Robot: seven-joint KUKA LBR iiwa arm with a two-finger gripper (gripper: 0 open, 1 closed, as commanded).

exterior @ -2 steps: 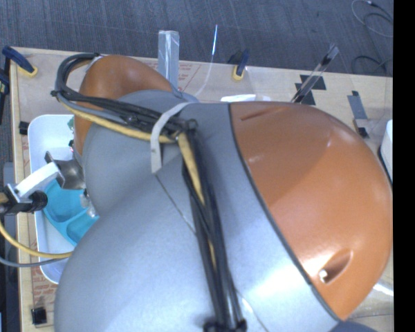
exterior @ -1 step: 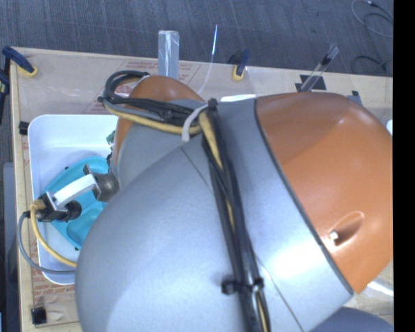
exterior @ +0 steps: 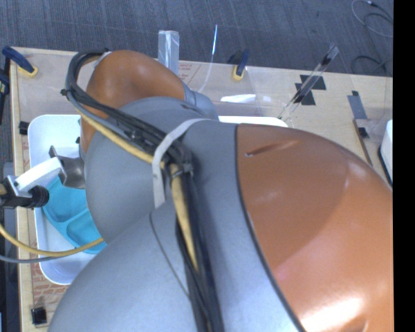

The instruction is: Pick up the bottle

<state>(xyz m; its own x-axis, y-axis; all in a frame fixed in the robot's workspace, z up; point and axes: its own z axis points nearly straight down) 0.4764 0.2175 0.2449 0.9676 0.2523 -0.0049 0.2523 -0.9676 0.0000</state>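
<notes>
The arm [exterior: 263, 227] hides the bottle; the hand's state cannot be told.

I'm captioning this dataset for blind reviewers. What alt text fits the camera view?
The grey and orange robot arm looms close to the camera, covering most of the bench and bins. At the left, part of a white bin shows, with a blue object lying in it. Black and yellow cables run along the arm.
</notes>
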